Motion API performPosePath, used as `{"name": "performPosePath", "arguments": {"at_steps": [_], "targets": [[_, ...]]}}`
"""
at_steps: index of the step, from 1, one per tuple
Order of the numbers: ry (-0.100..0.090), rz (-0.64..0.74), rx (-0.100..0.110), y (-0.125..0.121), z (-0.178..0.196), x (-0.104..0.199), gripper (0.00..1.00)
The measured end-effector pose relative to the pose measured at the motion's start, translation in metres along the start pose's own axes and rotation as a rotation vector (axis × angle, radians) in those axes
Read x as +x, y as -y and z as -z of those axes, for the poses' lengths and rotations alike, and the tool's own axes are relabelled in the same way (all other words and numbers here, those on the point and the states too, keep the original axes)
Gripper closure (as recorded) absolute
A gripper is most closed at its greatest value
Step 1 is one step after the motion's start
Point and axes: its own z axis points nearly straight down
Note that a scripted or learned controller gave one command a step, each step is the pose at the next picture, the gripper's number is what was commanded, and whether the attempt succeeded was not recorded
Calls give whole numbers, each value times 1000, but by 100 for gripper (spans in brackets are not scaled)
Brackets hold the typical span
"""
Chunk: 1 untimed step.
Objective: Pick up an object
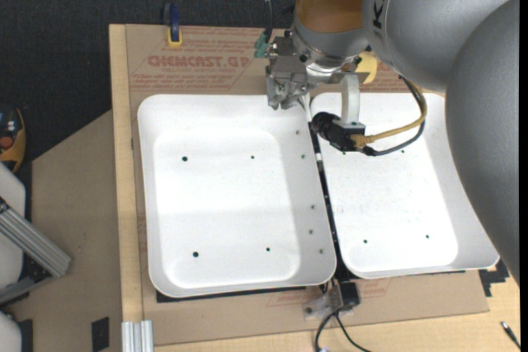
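The gripper (285, 97) hangs at the upper centre of the frame, over the far rim of the left bin (165, 202), beside the right bin (437, 210); whether its fingers are apart cannot be told, nor any object to pick

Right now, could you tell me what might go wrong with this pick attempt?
1. The claw sits over the far rim of the left bin, so lowering it could strike the rim.
2. A cable hangs from the wrist over the right bin and might snag.
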Motion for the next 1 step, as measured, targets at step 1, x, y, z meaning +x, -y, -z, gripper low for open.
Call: {"name": "performPosePath", "arguments": {"at_steps": [1], "targets": [[-1, 2, -4, 19, 34, -41, 100]]}}
